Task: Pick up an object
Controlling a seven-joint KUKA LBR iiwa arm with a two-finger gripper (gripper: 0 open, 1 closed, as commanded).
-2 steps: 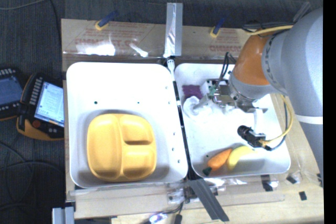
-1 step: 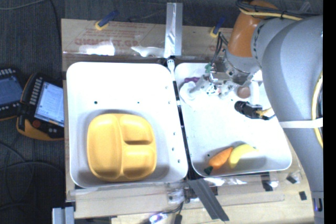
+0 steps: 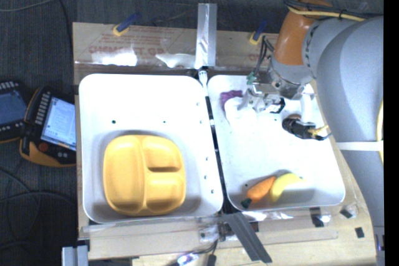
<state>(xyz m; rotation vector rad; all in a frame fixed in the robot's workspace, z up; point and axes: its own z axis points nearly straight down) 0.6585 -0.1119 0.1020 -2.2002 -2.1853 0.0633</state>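
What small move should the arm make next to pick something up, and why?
Probably lower the gripper a little toward the purple object just beside it in the right bin; that looks nearest, while the carrot and banana lie at the bin's near edge.

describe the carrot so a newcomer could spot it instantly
Start at the right-hand white bin, the one under the grey arm, and go to its near edge. Two items lie there touching: the carrot is the left one. It is orange, slim and tapered with a green end, whereas its neighbour, the banana, is yellow and plumper.
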